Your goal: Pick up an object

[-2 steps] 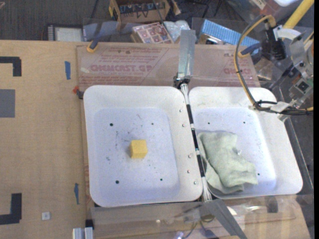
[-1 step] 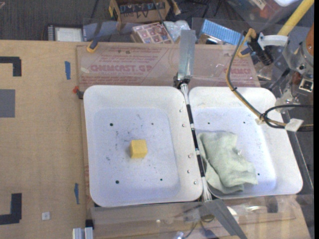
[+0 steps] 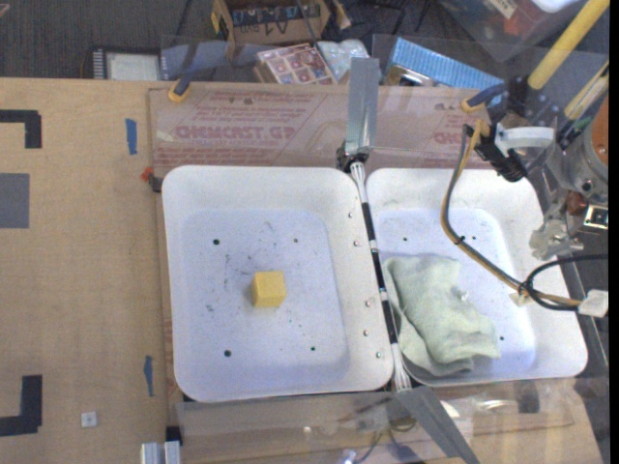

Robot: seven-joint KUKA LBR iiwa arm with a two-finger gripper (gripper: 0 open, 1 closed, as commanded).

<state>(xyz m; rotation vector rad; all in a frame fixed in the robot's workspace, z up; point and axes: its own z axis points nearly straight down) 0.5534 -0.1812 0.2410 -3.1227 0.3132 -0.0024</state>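
Observation:
A small yellow cube (image 3: 270, 289) lies near the middle of the left bin (image 3: 193, 211). A crumpled pale green cloth (image 3: 440, 309) rests in the front left part of the right bin (image 3: 426, 201), against the divider. My gripper (image 3: 553, 236) hangs at the right bin's right edge, above its rim. It is well to the right of the cloth and far from the cube. Its lower end is small and partly lost against the arm's hardware.
A yellow and black cable (image 3: 455, 222) loops from the arm down across the right bin to a connector (image 3: 592, 304) at its right rim. A metal bracket (image 3: 362, 109) stands behind the divider between the bins. Cardboard and clutter lie beyond the bins' far edge.

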